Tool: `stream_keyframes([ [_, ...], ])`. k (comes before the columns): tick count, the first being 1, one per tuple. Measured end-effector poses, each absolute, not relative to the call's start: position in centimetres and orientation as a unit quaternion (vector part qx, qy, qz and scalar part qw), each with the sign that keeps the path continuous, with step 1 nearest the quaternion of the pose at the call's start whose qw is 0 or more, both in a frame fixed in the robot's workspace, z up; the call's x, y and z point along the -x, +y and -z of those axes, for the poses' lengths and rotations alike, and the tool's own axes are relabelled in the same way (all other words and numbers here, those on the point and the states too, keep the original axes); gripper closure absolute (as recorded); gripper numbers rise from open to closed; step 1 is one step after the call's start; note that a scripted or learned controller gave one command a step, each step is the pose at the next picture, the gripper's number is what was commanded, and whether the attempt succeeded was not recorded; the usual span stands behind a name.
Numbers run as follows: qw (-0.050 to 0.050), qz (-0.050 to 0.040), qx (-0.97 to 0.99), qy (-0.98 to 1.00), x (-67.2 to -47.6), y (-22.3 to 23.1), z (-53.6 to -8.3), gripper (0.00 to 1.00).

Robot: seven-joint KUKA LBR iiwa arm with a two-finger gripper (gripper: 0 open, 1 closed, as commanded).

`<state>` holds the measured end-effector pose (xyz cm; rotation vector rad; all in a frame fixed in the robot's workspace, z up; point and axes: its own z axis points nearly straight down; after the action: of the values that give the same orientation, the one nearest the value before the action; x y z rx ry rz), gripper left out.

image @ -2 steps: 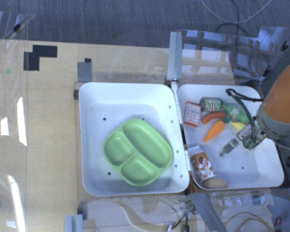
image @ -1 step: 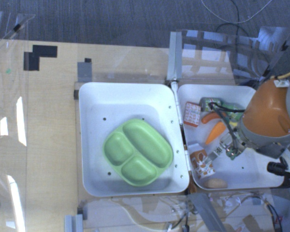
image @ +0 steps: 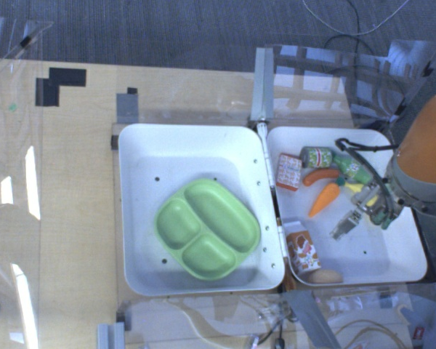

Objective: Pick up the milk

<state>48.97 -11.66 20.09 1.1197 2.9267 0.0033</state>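
The milk, a small red and white carton [image: 288,171], lies at the left side of the right bin [image: 410,264], close to the wall between the two bins. My gripper [image: 346,227] hangs over the middle of the right bin, to the right of the carton and lower in the view. It is well apart from the carton, with an orange carrot [image: 323,198] lying between them. Nothing shows in the gripper.
A green bottle [image: 325,157] and a red sausage-like piece [image: 321,175] lie just right of the milk. A brown and red pack [image: 303,251] and a tan rounded item [image: 325,275] sit at the bin's near-left corner. The left bin [image: 138,166] holds a green divided plate [image: 207,227].
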Motion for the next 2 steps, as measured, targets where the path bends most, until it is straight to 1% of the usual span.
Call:
stream_keyframes([
  [1, 0.011, -0.002, -0.293, 0.956, -49.4, -9.6, -12.0, 0.0],
  [2, 0.006, -0.0009, -0.253, 0.967, -60.2, -9.3, -8.8, 0.0],
])
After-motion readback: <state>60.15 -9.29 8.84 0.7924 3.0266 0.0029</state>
